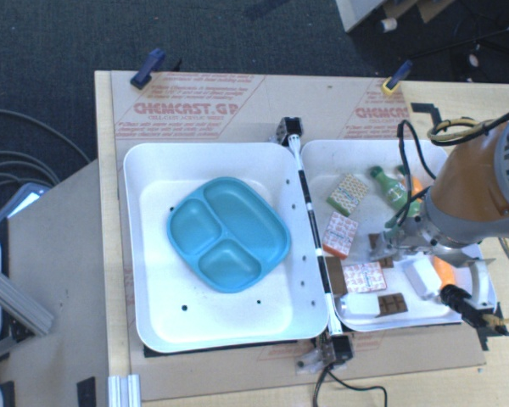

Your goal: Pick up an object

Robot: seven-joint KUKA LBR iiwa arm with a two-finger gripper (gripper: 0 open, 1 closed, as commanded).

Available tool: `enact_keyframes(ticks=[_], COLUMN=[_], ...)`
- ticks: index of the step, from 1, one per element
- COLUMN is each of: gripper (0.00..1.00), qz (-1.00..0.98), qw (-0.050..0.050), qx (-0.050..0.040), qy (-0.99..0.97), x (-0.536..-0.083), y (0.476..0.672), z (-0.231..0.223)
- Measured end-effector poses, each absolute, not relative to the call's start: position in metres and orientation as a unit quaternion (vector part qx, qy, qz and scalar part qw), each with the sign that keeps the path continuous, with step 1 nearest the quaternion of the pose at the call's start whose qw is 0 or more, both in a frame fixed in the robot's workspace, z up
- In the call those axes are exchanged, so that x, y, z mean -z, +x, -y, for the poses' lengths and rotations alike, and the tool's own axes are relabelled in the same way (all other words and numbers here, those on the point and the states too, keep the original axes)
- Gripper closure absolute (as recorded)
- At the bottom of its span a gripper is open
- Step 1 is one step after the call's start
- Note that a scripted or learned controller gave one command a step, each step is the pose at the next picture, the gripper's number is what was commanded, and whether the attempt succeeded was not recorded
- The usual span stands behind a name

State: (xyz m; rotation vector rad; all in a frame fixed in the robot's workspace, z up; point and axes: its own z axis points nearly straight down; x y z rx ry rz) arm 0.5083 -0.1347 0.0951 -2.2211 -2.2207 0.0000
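Gripper [388,246] hovered low in the right bin [318,161], its grasp impossible to tell, crowded by a chocolate bar [393,303] near the front rim, patterned packets [340,231] and a green bottle [390,186] farther back; left bin [136,227] held one blue tray [229,233].

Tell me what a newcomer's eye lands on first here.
The blue plate with three compartments, lying alone in the left bin. Next, the grey and orange arm reaching in from the right over the right bin, where small packets and a green bottle lie scattered.
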Motion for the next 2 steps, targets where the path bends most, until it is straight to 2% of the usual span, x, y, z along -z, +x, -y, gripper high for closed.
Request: enact_keyframes(ticks=[1, 2], gripper=[1.00, 1.00], qz=[0.707, 0.707], qw=[-0.002, 0.000], qx=[0.0015, 0.0001], qy=[-0.707, -0.707], x=[-0.086, -0.185], y=[0.538, 0.513], z=[0.094, 0.061])
